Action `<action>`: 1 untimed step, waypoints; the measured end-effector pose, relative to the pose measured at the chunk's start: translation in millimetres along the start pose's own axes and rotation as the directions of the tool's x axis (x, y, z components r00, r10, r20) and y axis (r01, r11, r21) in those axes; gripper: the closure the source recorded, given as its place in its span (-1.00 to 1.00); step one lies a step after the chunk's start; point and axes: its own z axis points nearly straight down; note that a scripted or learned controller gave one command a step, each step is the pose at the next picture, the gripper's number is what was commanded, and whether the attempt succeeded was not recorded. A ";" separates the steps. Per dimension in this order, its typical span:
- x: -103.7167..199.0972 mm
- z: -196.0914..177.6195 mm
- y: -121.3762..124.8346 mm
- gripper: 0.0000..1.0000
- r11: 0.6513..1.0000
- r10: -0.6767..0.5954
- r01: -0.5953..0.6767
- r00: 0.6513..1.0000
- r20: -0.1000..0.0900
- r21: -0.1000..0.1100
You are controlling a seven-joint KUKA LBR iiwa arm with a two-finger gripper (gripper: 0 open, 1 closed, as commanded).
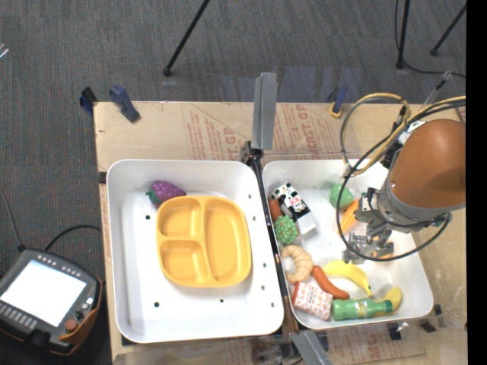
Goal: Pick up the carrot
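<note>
The carrot (348, 216) is an orange piece with a green leafy end (342, 196), lying in the upper middle of the right white bin (422, 276). My gripper (370, 243) hangs low in that bin just right of and below the carrot's orange part, under the arm's orange band (430, 166). The wrist and cables hide much of the carrot's lower end, and a bit of orange shows at the gripper's lower right. I cannot see whether anything is held.
The right bin also holds a black-and-white cow toy (293, 201), green broccoli (285, 230), a croissant (297, 261), a red sausage (329, 282), a banana (348, 273), a red box (312, 300) and a green bottle (362, 308). The left bin (129, 280) holds a yellow divided plate (204, 240) and purple grapes (164, 191).
</note>
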 end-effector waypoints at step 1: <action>2.3 1.8 1.1 -1.00 1.000 0.003 -0.003 1.000 -0.002 -0.004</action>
